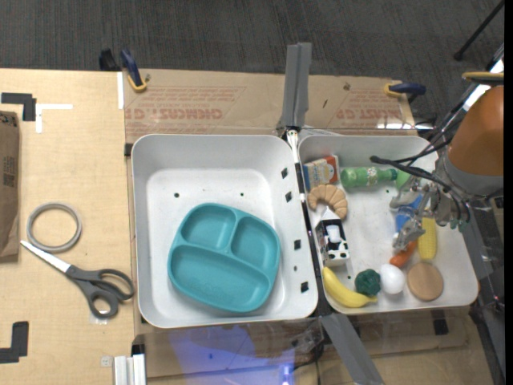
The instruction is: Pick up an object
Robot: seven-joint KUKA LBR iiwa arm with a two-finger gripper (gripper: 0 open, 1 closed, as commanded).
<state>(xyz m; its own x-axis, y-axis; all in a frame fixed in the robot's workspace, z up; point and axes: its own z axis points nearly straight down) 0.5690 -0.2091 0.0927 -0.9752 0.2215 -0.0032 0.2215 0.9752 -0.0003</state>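
Note:
My gripper (412, 224) hangs low over the right side of the right bin (370, 229), under the arm's orange band (481, 135). Right beneath it lie a blue item (409, 209), an orange carrot (402, 255) and a yellow corn cob (428, 239). The gripper's metal parts overlap the blue item. Elsewhere in this bin are a green bottle (369, 176), a croissant (330, 198), a small carton (321, 171), a black-and-white cow toy (333, 243), a banana (345, 289), a green broccoli (368, 281), a white egg (392, 279) and a brown round piece (425, 281).
The left bin (148, 215) holds a teal divided plate (224, 257). Scissors (88, 281) and a tape roll (54, 226) lie on the bench to the left. A grey divider post (296, 87) rises between the bins at the back.

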